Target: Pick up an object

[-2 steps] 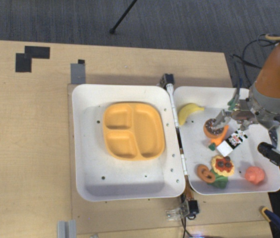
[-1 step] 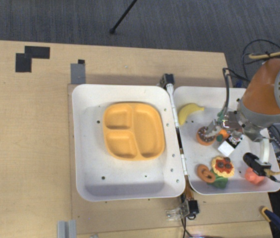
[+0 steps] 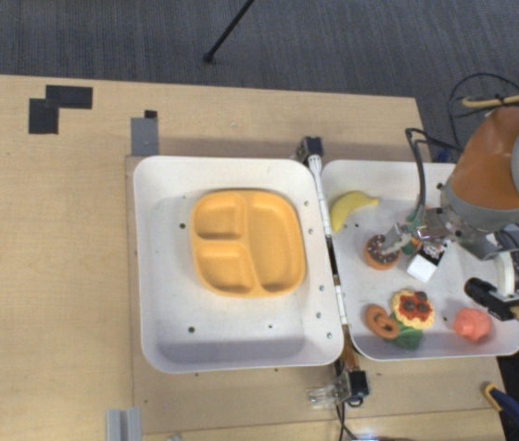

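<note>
On the tabletop (image 3: 48, 274), the left bin (image 3: 158, 338) holds a yellow divided plate (image 3: 245, 242) lying flat near its middle, well apart from the work. The right bin (image 3: 507, 343) carries the candidates: a yellow banana-shaped piece (image 3: 351, 208) near its upper left corner, a round brown-and-red toy (image 3: 380, 251) just right of the divider, a small brown ring (image 3: 378, 320) at the front with a red-and-yellow flower-like toy (image 3: 412, 309) touching a green piece (image 3: 409, 338) beside it, and a pinkish-red lump (image 3: 471, 324) further right.

The gripper (image 3: 417, 243) sits low in this bin, just right of the round brown-and-red toy, with a small white block (image 3: 422, 267) just below it. The step in hand looks like the reach or the grasp itself. Whether its fingers are spread or pressed together cannot be told, and nothing is plainly seen between them.

The next move likely calls for centring on the round toy, closing firmly, then lifting straight up clear of the neighbouring pieces.
</note>
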Tool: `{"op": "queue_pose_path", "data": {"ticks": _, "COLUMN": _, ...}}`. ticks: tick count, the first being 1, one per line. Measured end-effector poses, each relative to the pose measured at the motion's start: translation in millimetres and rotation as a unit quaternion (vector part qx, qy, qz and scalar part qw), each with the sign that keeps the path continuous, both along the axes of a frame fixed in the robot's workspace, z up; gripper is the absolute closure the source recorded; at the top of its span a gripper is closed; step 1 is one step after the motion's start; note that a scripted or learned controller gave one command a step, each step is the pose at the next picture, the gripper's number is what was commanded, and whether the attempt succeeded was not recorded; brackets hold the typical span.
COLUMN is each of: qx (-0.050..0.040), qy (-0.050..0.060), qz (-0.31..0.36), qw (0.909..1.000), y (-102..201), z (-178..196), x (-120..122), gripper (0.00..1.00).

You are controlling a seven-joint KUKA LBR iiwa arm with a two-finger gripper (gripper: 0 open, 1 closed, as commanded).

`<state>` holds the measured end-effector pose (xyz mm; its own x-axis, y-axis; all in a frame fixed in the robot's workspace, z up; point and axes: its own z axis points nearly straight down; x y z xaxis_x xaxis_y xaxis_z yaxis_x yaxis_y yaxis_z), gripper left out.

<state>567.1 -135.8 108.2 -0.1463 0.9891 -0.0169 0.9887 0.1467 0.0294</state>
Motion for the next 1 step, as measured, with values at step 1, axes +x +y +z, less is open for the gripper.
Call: {"op": "queue_pose_path", "data": {"ticks": 1, "qx": -0.0049, "qy": -0.003, "qz": 0.092, "qw": 0.9957, "y": -13.8, "z": -2.6, "x": 20.5, "gripper": 0.0}}
